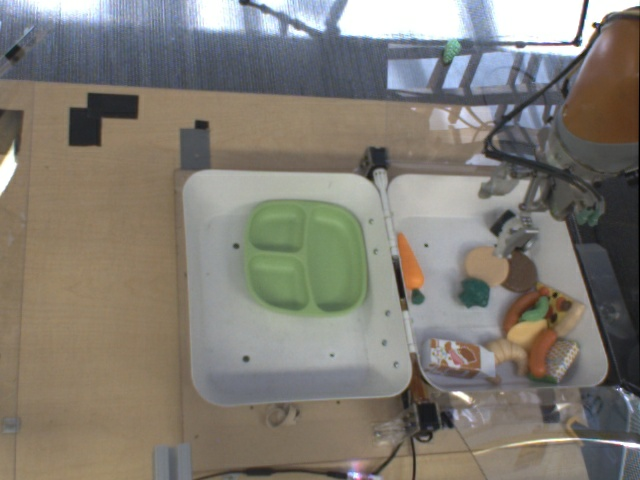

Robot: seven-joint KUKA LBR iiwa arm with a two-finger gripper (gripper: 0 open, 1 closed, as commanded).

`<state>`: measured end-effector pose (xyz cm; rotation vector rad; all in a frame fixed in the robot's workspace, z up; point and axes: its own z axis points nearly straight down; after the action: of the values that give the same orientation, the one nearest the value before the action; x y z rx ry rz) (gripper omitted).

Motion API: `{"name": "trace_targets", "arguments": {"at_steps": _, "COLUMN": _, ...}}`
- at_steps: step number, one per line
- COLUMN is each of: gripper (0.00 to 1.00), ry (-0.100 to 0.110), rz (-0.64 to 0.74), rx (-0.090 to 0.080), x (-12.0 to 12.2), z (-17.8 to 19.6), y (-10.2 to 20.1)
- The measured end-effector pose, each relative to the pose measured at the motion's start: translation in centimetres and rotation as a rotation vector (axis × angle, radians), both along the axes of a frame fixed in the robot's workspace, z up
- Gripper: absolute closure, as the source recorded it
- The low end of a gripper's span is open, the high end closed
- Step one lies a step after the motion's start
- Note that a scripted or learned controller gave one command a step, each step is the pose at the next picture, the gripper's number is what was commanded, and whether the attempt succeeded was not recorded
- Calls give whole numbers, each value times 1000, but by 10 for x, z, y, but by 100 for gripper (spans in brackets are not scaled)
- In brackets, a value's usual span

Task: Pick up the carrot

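camera view: two white bins side by side on the surface. left bin (pixel 215 368) carries a green divided plate (pixel 305 256), right bin (pixel 440 203) carries the toy food

carrot (pixel 408 265) lies flat against the right bin's left wall, right along the divider between the bins, orange body running up-down in the frame with its green top at the near end. it sits apart from the other items, so there's free room on its right side but the wall crowds its left, which i'd judge makes a grasp across its width tight

the rest is heaped toward the right bin's near-right corner: broccoli floret (pixel 475 291), tan and brown round slices (pixel 487 265), pizza slice (pixel 562 308), sausage (pixel 543 353), a small carton (pixel 457 357) lying flat near the front wall

pincer (pixel 517 230) hangs over the far-right part of the right bin, just above the round slices, nothing visible between its fingers; can't tell if they're spread or pressed together, too small and cluttered by cabling

carrot is well to the pincer's left in the frame and slightly nearer the camera, with the broccoli floret roughly between them. pick not started from what shows
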<state>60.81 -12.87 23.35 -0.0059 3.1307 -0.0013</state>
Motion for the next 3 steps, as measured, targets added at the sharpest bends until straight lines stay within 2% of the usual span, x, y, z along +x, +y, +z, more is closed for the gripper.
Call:
{"name": "trace_targets", "arguments": {"at_steps": 1, "gripper": 0, "ry": 1, "rz": -159, "rx": 4, "x": -17, "z": -37, "y": 48}}
{"name": "trace_targets", "arguments": {"at_steps": 2, "gripper": 0, "ry": 7, "rz": -100, "rx": 3, "x": -6, "z": -140, "y": 48}}
{"name": "trace_targets", "arguments": {"at_steps": 3, "gripper": 0, "ry": -2, "rz": -254, "rx": 4, "x": -24, "z": -143, "y": 47}}
